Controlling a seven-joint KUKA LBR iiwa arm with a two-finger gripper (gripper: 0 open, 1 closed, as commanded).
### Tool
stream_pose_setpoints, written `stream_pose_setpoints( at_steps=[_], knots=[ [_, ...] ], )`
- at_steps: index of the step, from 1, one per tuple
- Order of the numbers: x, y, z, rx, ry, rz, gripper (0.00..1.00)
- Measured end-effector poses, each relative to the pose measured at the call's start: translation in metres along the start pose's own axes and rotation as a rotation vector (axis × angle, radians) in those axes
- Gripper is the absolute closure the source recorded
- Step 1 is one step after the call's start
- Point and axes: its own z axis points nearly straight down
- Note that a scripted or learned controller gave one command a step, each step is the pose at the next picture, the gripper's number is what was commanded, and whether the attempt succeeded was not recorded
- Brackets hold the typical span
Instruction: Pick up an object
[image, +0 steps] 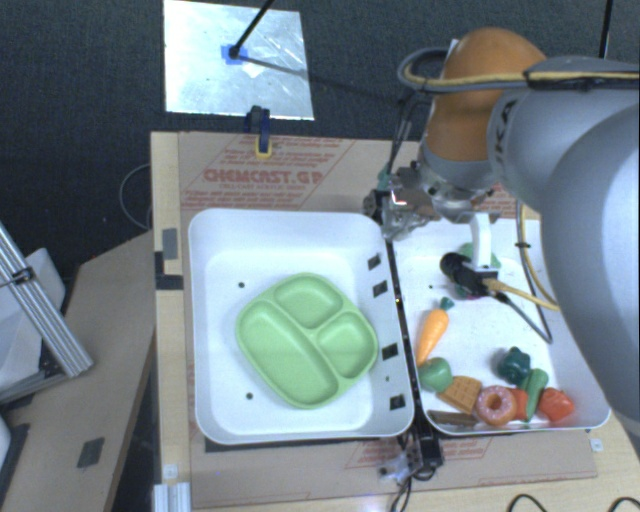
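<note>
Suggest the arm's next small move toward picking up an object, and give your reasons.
Probably swing the gripper toward the carrot and lower it. The gripper sits at the far end of the divider, above the toys, while the carrot lies apart from the crowded near-corner pile.

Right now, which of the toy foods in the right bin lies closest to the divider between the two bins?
The orange carrot, lying slantwise against the divider. The waffle and pink donut sit farther right, near the front edge.
</note>
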Motion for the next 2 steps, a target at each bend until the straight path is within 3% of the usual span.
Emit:
stream_pose_setpoints(
  at_steps=[2],
  knots=[
    [-0.001, -0.005, -0.015, 0.001, 0.000, 0.005, 1.00]
  ],
)
